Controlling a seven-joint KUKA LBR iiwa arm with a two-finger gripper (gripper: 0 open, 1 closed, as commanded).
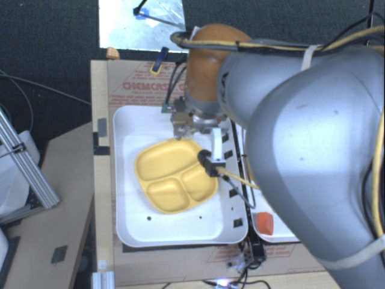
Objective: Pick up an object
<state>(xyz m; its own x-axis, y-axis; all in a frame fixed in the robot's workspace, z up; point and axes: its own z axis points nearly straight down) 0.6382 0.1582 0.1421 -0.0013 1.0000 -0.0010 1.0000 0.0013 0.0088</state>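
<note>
The gripper (183, 125), grip state hidden, sits at the yellow tray's (171, 176) upper edge; next, probably a lift.

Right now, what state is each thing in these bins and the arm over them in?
yellow divided plate: lying flat and right side up in the left bin, compartments bare.
orange object: resting in the right bin, partly hidden by the arm.
gripper: low over the plate's far rim; grip state unclear.
arm: reaching across the right bin.
</note>
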